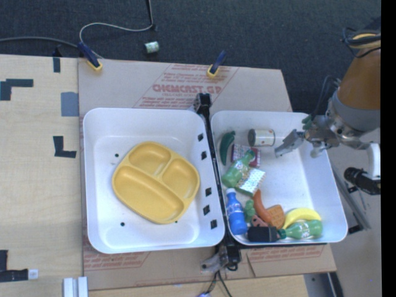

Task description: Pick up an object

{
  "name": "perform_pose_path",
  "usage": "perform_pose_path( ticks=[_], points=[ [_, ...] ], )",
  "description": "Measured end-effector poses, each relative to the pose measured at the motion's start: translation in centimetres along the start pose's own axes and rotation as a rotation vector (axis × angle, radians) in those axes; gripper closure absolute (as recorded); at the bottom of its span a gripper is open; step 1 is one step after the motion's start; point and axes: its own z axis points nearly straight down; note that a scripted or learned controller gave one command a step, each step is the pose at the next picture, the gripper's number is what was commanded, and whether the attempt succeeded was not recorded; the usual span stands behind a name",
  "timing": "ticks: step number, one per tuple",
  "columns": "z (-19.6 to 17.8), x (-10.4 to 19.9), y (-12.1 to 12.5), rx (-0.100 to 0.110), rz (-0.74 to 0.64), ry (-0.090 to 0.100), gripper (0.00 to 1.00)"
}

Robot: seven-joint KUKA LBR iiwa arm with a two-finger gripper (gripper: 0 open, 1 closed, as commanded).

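At this moment you had no object lifted; the whole pick remained to be done. The objects lay heaped in the right bin (pixel 322 184) at lower centre-right: a yellow banana (pixel 301 215), a blue bottle (pixel 234 209), a metal can (pixel 262 137). The gripper (pixel 303 144) hovered at that bin's upper right, jaws spread, holding nothing. The left bin (pixel 99 166) held a smooth yellow divided plate (pixel 156 181).

Camera position: fixed above bench, looking down at a slant.
Coverage: left bin (pixel 93 166) frame centre-left, right bin (pixel 322 184) centre-right.
Range: moderate, both bins whole.
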Motion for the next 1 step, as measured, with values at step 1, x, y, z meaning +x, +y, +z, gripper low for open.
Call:
perform_pose_path(
  ticks=[1],
  points=[
    [10.97,0.35,-3.50,0.003,0.001,0.001,0.00]
  ],
)
